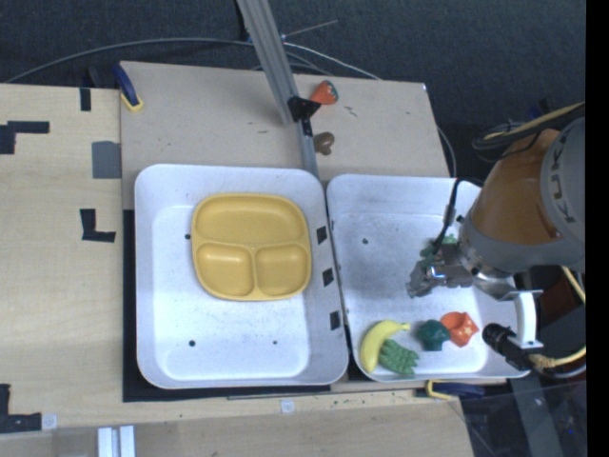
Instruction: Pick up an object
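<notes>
- Near edge of right bin [381, 193]: one banana [375, 340], one green toy [399, 357], one teal toy [433, 334], one red-orange toy [461, 327], clustered close together.
- Left bin [152, 284]: one yellow tray [252, 246], three compartments, toward far side.
- Gripper [423, 279] low over right bin, above the toys, nothing visibly pinched; jaw spread not discernible.
- Open floor across right bin's far half and left bin's near half.

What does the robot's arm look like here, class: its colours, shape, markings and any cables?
The arm is bulky and rounded: a broad orange band sits above a grey wrist, with part of a dark letter marking on the grey shell at the right. The gripper is small, metallic and grey, with a thin dark cable running up from it.
</notes>
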